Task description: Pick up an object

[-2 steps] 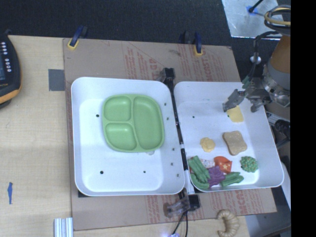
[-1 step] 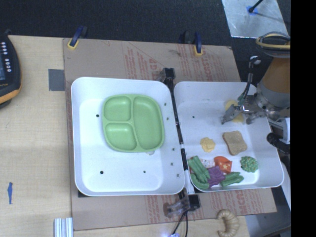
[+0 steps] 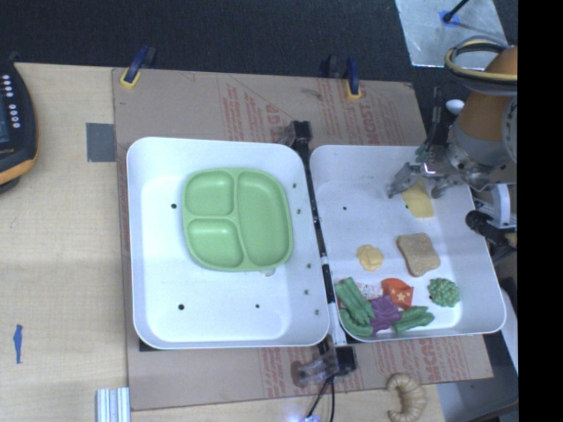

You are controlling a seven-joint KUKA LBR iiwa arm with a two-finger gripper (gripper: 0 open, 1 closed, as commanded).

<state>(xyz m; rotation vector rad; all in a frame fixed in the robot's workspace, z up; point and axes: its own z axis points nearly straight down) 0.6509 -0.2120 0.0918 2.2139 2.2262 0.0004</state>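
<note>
The grey arm (image 3: 479,117) reaches in from the right, wrist pointing down. Its gripper (image 3: 422,178) hangs with fingers spread apart.

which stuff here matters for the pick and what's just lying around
For the pick: gripper, yellow piece under it, brown slice, yellow lump, green broccoli, right bin.

Lying about: green divided plate, left bin, blue clamps, croissant-like piece on the bench.

arm (image 3: 489,104) cut off at right edge, controller (image 3: 12,121) cropped at left
</note>
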